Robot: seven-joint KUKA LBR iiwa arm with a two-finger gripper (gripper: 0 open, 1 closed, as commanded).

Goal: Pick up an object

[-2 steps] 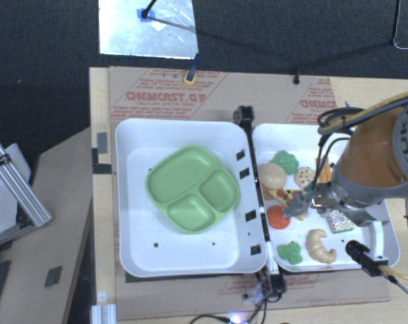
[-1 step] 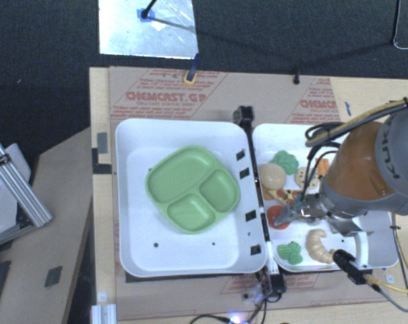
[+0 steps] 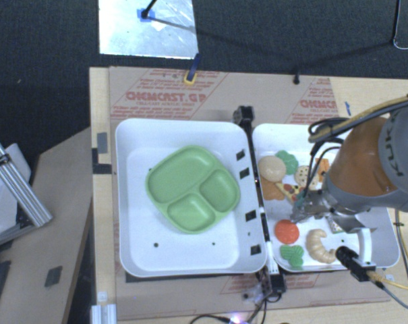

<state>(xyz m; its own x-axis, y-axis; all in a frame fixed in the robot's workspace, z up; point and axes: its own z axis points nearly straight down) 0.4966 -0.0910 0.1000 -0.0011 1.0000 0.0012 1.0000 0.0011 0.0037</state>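
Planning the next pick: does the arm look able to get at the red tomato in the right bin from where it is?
Probably yes. The red tomato lies uncovered in the right bin, just below the end effector, with nothing on top of it. The croissant and green piece sit close beside it, so a descent could nudge them.

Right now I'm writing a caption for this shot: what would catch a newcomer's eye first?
The green divided tray stands out, lying alone in the left bin. Next comes the grey and orange arm reaching over the right bin, where small toy foods cluster: a red tomato, a tan croissant and green pieces.
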